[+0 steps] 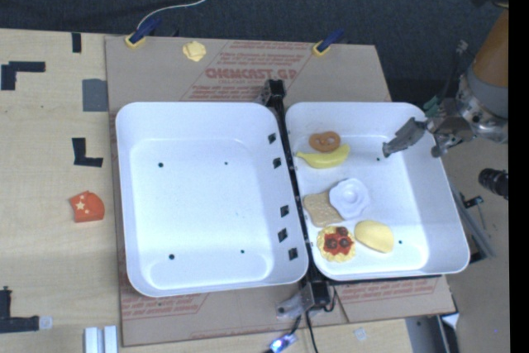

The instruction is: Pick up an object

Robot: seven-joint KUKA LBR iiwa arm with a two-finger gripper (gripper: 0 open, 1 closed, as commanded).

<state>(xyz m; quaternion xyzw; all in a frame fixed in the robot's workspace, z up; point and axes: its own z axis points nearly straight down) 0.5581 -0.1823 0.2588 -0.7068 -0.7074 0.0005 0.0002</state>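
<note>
The right bin holds several toy foods. A brown pretzel lies on a yellow banana near the bin's left wall. Below them are a white fried egg, a slice of toast, a small pizza with red topping and a yellow lemon. My gripper hovers over the right bin's upper right part, well to the right of the banana. Its fingers are spread with nothing between them.
The left bin sits beside the right one, with a black hinge strip between them. A small yellow item lies on the cardboard behind the bins. A red item rests on the bench at far left.
</note>
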